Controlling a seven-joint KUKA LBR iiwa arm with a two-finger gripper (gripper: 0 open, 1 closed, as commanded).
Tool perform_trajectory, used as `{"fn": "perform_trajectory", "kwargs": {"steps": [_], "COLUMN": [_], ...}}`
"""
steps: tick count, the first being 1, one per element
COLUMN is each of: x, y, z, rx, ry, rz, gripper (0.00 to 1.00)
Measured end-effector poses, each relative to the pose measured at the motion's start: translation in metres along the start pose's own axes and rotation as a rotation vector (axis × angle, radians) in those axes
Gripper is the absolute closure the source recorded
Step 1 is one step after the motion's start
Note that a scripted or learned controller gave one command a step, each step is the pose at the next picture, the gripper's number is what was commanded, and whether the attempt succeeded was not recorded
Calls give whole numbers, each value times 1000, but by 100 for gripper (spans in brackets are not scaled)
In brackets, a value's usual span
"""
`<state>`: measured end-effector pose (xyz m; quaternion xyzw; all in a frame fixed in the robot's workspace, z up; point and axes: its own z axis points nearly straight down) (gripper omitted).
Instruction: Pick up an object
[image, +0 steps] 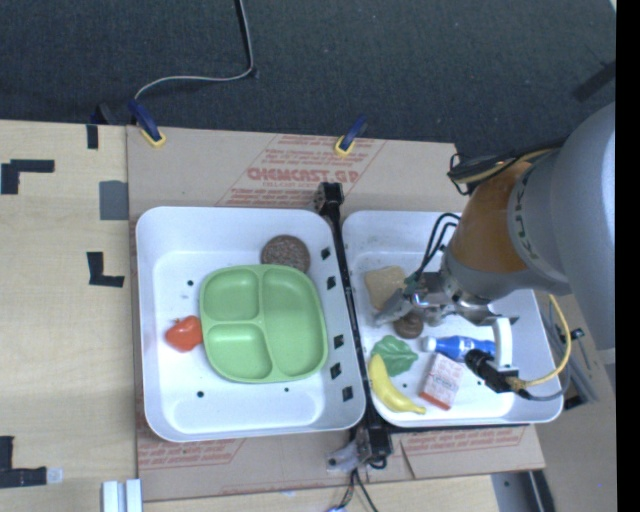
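The end effector hangs low in the right bin over a small brown object beside a tan block; its grip cannot be read. The pick looks under way (a lift would confirm it). The banana and divider wall crowd the left; open floor lies behind.

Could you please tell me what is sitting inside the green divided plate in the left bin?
The green divided plate shows three bare compartments. Whatever lies under it is hidden by the plate.

Divided plate in left bin, banana in right bin
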<state>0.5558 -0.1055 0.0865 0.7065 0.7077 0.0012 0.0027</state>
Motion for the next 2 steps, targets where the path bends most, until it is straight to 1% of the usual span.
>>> {"fn": "perform_trajectory", "kwargs": {"steps": [1, 2], "x": [0, 76], "y": [0, -6], "z": [-10, -98], "rx": [0, 5], "ry": [-1, 3], "rz": [1, -1], "gripper": [100, 100]}}
